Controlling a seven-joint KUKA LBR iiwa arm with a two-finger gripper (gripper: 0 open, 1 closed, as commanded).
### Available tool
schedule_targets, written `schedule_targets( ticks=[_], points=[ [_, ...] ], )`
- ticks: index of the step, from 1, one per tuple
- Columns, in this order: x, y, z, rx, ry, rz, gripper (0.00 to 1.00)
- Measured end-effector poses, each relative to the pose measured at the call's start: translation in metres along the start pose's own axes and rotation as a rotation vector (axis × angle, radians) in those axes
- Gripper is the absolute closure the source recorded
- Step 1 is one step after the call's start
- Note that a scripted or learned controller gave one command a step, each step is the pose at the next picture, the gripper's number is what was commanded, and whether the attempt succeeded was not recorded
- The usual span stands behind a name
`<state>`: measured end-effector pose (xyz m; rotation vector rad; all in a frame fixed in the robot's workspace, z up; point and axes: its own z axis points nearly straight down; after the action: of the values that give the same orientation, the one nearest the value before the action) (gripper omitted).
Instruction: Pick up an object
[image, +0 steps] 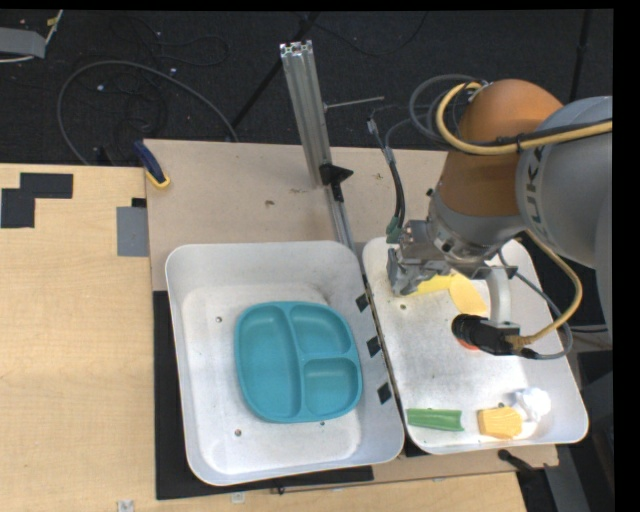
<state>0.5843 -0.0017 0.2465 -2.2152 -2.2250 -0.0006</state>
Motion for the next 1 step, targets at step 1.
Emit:
schedule_targets(
  ticks=[1],
  points=[
    [0.0461,0.0164,0.0178,0.002,-0.001,0.0,1.0]
  ],
)
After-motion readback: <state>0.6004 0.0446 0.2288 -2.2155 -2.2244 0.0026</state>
